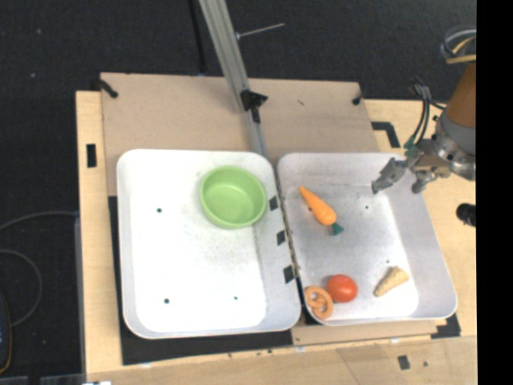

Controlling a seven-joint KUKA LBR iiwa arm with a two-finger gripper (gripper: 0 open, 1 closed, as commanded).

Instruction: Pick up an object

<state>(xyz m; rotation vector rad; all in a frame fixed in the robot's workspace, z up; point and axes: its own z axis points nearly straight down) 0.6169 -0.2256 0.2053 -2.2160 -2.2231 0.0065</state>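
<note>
The orange toy carrot with a small green stem (319, 208) lies on the floor of the right shallow white bin (417, 215), in its upper half, tilted so the stem end points down and to the right. It sits to the left of the two-finger gripper (404, 178) and a little lower in the view, apart from it with bare bin floor between. The gripper hangs over the upper right corner of the same bin with its 2 dark fingers (385, 176) spread apart and nothing between them.

Well below the gripper, near the bin's lower edge, lies a pale tan wedge-shaped piece (392, 281). To the left of that wedge, and further from the gripper, a round red tomato-like ball (342, 288) sits touching or just beside a small orange-brown pretzel-shaped piece (318, 301), which rests in the bin's lower left corner.

Above the gripper on the right, the grey arm with its orange band (460, 107) enters the view, with cables looped near the wrist.

Far to the left of the gripper, across the divide between the bins, a light green round plastic bowl (232, 196) stands upright in the upper right part of the left shallow white bin (160, 279). Both bins sit side by side on a tan wooden bench (176, 111).
</note>
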